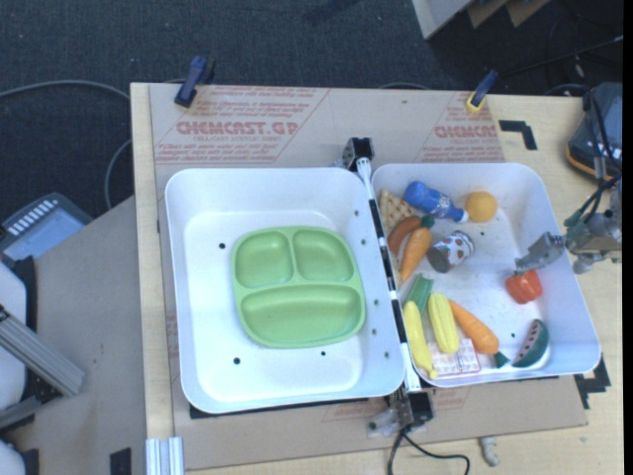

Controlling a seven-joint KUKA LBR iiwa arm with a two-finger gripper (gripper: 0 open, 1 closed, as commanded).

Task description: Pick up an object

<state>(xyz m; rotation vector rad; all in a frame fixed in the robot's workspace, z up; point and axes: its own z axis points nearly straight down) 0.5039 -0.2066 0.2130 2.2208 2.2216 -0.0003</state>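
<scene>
The right bin (554,194) holds several toy foods. A blue bottle (430,199) and an orange ball (481,207) lie at its far end. An orange carrot (415,249) and a brown-and-white piece (453,251) sit near the middle. Toward the near end are a green pod (419,292), yellow corn (441,323), a banana (413,336), a second carrot (474,328) and a watermelon slice (532,344). A red tomato-like piece (524,286) rests by the right wall. My gripper (539,253) hangs just above and beyond that red piece, over the bin's right side, with nothing visibly held.
The left bin (198,265) carries a green divided plate (297,287). A black-clipped divider (381,265) joins the two bins. The arm's wrist (593,236) enters over the right rim. Blue and yellow clamps (190,80) hold the board at the back.
</scene>
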